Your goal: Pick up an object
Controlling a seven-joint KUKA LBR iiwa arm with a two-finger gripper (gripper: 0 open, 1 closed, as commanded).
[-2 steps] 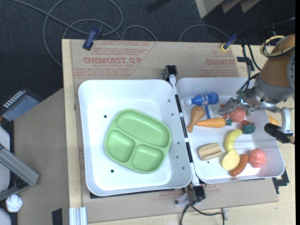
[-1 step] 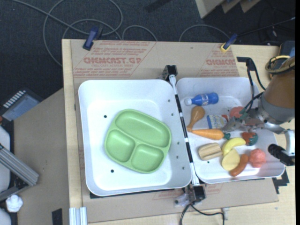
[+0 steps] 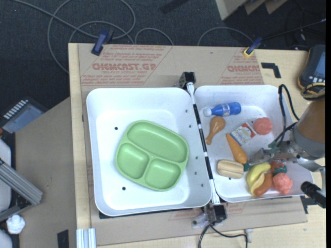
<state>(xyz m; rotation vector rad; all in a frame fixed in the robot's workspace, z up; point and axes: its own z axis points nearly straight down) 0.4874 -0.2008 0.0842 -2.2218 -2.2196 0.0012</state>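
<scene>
Camera view shows you, from left to right, the green divided plate point(image 3: 151, 155) in the left bin point(image 3: 98, 138), then the banana point(image 3: 257, 173) in the right bin point(image 3: 243, 93), lying just left of the gripper point(image 3: 276, 156); whether the claw is released or clenched cannot be told.

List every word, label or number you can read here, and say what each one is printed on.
"CHEMCAST GP": red print on the brown board under the bins, left patch.
The same red print repeats on the right patch, too blurred to read fully.
Small lines under both: too small to read.
Label on the blue bottle: unreadable.
Print on the small packet: unreadable.
</scene>
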